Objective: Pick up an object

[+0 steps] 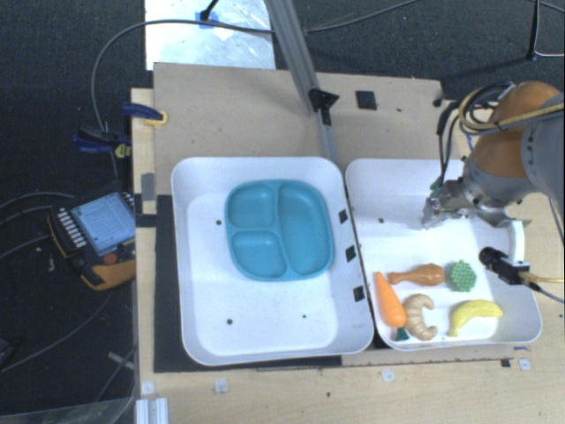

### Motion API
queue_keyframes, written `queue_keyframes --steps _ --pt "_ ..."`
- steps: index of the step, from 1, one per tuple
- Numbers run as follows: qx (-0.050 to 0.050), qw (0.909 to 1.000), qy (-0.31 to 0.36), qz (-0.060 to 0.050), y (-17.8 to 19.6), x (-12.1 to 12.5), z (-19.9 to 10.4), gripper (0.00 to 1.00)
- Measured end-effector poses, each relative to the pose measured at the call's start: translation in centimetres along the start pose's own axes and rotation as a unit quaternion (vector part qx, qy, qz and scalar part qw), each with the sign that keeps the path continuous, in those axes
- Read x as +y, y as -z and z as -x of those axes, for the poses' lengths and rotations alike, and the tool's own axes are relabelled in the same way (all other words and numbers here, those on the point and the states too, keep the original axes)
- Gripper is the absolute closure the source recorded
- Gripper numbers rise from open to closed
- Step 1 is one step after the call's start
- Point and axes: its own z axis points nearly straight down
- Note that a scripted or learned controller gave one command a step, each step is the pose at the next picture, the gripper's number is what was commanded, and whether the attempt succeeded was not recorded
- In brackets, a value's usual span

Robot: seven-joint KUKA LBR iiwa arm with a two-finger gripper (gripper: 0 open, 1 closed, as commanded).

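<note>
The tool [434, 212] hovers over the bare far part of the right shallow white bin [388, 188]; whether it is released or clenched, I cannot tell. Toy foods lie along that bin's near edge: orange carrot [389, 299], brown drumstick [418, 276], green broccoli [460, 276], yellow banana [474, 314].

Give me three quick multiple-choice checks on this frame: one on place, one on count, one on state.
1. Where does the blue plate lie?
A. left bin
B. right bin
C. on the bench outside the bins

2. How many compartments does the plate have?
A. two
B. three
C. five

3. What is the state of the carrot?
A. lifted by the gripper
C. lying in the right bin
B. resting on the plate

Answers: 1 A, it lies in the left bin. 2 B, two ridges split it into three. 3 C, it lies flat in the right bin beside the banana, apart from the gripper.
</note>
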Motion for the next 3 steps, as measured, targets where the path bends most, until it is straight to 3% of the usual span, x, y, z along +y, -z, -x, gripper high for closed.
queue_keyframes --steps 3 --pt "0.000 1.0000 0.004 -0.001 17.9 0.8 -0.4 1.00"
